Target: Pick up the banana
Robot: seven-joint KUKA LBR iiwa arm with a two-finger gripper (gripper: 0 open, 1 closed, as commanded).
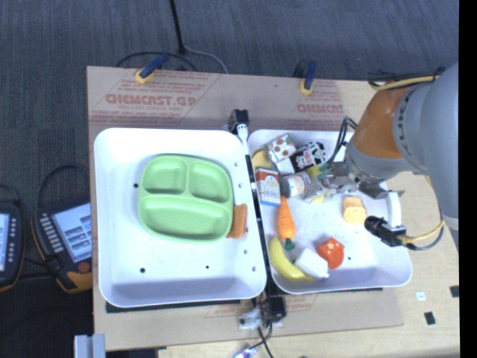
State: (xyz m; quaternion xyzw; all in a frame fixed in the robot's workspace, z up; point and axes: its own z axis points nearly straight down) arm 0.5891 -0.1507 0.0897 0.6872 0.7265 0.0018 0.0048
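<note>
Banana [283, 258] lies at front-left of right bin [395, 274], long axis running front-to-back along the dividing wall, just below the carrot [286, 218]; gripper [328, 176] sits nearer the bin's back, up and right of it, grip state can't be told.

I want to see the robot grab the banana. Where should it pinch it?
Probably the banana's bare middle, coming straight down from above. It lies flat along the right bin's left wall, with a carrot at its upper end and a white block against its lower end.
</note>
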